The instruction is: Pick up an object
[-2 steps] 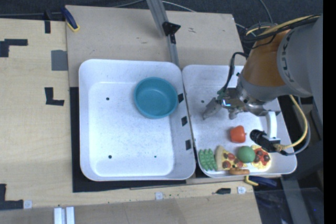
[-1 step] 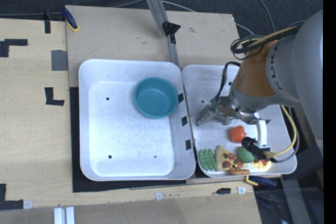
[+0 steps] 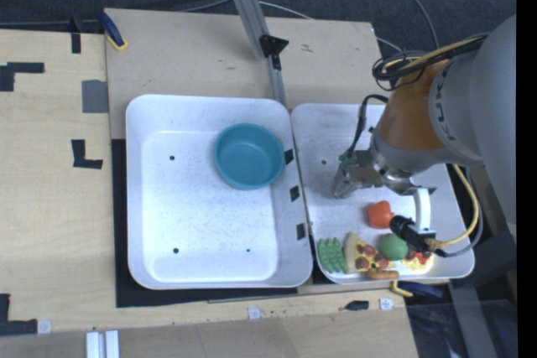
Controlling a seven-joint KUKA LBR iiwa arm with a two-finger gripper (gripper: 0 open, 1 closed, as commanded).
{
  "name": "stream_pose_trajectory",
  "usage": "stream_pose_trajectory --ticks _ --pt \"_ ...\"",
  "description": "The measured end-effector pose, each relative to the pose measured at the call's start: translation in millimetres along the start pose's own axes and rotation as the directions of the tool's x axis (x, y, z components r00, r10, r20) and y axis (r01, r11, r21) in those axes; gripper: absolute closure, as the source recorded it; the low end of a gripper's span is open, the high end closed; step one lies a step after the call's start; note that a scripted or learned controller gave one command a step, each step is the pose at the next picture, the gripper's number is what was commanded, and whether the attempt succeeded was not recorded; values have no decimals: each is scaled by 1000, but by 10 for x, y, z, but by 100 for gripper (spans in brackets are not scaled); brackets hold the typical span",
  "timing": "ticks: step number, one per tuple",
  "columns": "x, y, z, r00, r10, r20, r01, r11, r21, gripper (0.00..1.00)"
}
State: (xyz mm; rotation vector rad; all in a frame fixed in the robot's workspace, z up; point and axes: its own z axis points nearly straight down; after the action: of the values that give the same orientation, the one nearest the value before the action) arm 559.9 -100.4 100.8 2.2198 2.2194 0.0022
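A teal bowl [image 3: 249, 155] rests in the left bin [image 3: 159, 222], near its upper right corner. In the right bin [image 3: 323, 130] my gripper [image 3: 344, 184] points down and left over the bin floor, with nothing visible between its fingers. Along that bin's front edge lie a green ridged toy [image 3: 331, 251], a pizza-slice toy [image 3: 364, 256], a green round toy [image 3: 392, 246] and, a bit further back, an orange-red toy [image 3: 379, 214]. These toys sit to the right of and below the gripper, apart from it.
The grey arm with its orange band [image 3: 411, 109] fills the right bin's right side. A slanted metal pole [image 3: 252, 4] crosses above the bins. Cables [image 3: 457, 214] loop along the right bin's edge. The bin divider [image 3: 298, 180] lies just left of the gripper.
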Motion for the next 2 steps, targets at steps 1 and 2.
stream_pose_trajectory --ticks 1,2 --pt "22 32 -615 1000 -1 -1 1 1000 -1 100" --pt "17 125 -1188 1000 -1 0 1 1000 -1 100"
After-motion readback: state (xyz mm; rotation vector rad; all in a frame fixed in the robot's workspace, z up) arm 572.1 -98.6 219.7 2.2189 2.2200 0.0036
